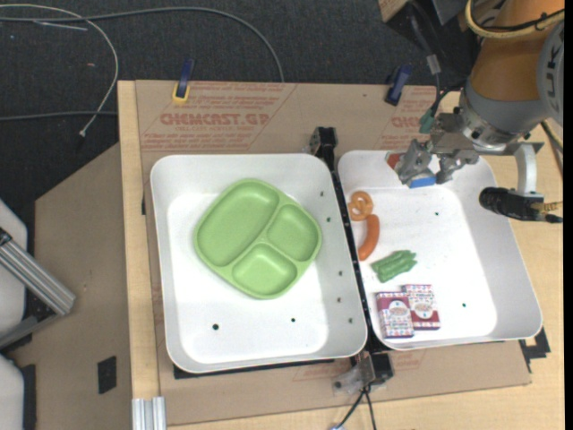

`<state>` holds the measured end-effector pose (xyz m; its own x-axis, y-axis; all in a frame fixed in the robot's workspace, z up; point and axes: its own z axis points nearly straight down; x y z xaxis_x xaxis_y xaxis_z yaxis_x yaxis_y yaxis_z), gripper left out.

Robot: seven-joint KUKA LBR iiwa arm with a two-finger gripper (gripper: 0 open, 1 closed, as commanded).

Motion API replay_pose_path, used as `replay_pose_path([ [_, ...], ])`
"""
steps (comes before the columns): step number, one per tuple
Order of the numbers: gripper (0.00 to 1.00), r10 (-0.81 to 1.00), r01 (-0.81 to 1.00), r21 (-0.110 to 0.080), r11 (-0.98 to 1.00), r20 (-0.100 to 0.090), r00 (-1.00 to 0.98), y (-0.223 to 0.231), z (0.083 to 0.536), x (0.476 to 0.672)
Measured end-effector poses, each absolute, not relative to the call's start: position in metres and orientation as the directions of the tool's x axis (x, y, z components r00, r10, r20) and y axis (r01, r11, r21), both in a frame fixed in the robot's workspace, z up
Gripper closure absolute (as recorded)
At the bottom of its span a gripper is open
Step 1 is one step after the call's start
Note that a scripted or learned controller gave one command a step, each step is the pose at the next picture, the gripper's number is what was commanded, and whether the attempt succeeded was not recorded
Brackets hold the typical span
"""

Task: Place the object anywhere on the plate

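Note:
A green three-compartment plate (258, 237) lies in the middle of the left bin (179, 312). My gripper (427, 167) hangs over the back of the right bin (501, 276), far from the plate. A small blue thing (422, 183) shows right under the gripper, and whether it is held is unclear. A small red thing (394, 160) sits by the bin's back rim, left of the gripper.
In the right bin lie an orange ring (362, 204), an orange-red sausage shape (369, 236), a green piece (395, 264) and two red packets (408, 312). Blue clamps (183, 88) (397, 85) hold the cardboard at the back.

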<state>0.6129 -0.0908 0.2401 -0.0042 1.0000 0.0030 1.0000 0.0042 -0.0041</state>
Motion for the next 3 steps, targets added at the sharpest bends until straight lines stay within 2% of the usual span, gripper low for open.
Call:
replay_pose_path([
  [1, 1.00, 1.000, 1.000, -0.004, 0.005, 0.003, -0.005, -0.045, 0.227, 0.594],
  [2, 1.00, 1.000, 1.000, -0.003, 0.006, 0.003, -0.006, 0.007, 0.236, 0.578],
  [3, 1.00, 1.000, 1.000, -0.006, 0.006, 0.003, -0.006, 0.056, 0.220, 0.556],
])
